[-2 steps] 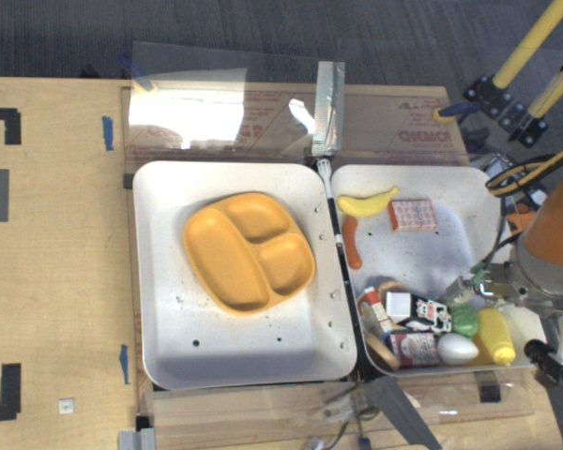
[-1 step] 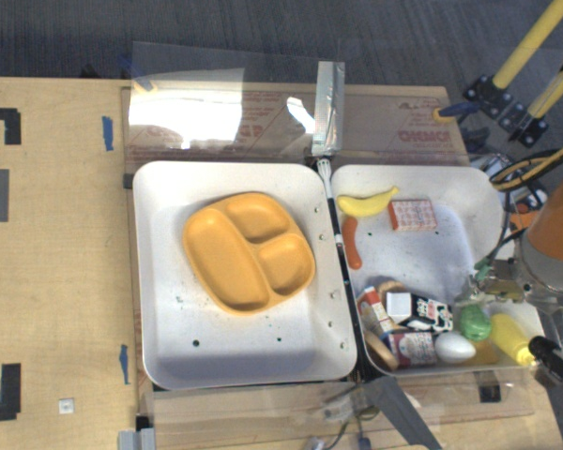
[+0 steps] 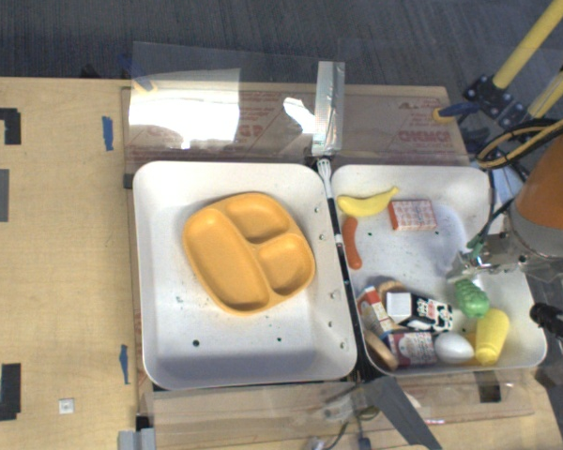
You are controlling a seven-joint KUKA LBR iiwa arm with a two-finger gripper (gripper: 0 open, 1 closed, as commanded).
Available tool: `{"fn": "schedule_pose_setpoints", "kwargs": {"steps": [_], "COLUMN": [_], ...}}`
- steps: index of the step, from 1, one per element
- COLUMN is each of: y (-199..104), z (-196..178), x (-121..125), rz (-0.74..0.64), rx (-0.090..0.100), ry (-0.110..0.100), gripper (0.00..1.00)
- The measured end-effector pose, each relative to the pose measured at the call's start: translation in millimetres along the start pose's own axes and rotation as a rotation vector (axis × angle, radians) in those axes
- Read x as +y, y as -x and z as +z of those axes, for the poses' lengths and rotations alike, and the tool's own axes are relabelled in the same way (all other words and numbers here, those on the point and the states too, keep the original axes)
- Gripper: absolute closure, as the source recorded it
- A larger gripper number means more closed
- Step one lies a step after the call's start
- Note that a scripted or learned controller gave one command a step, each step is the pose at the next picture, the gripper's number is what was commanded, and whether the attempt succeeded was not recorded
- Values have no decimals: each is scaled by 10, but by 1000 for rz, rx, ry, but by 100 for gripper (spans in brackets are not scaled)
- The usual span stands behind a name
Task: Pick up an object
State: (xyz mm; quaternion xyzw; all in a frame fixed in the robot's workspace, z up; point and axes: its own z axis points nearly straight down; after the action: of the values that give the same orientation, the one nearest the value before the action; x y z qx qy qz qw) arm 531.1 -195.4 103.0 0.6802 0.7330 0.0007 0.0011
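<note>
Right bin (image 3: 469,184), contents: a yellow toy banana (image 3: 366,202) at the far left, an orange-red sausage-like piece (image 3: 352,244) just near of it along the left wall, a small pink-and-white carton (image 3: 413,215) beside the banana, and a crowded near corner of small printed packets (image 3: 403,322), a white egg-shaped piece (image 3: 453,348) and a yellow bottle-shaped piece (image 3: 491,335). Item nearest the gripper (image 3: 477,259): a green knobbly toy (image 3: 471,298), lying just near of the metal wrist parts and touching the yellow piece's top. The gripper stands over the right side of this bin; whether it is parted or closed cannot be told from this angle, and nothing is seen held. Handling, judged: the green toy looks like light hollow plastic, stiff, smooth enough to slip, not fragile; best taken across its narrow middle, clear of its yellow neighbour. The banana and carton lie apart from the rest and would be simpler picks. Left bin (image 3: 159,279): one yellow divided plate (image 3: 249,249), centred.
</note>
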Motion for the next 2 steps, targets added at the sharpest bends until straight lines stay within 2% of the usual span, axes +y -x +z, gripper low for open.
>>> {"fn": "schedule_pose_setpoints", "kwargs": {"steps": [1, 2], "y": [-40, 0], "z": [-1113, -1678], "x": [213, -121], "rz": [132, -562], "rx": [-2, -4], "ry": [6, 3], "gripper": [100, 100]}}
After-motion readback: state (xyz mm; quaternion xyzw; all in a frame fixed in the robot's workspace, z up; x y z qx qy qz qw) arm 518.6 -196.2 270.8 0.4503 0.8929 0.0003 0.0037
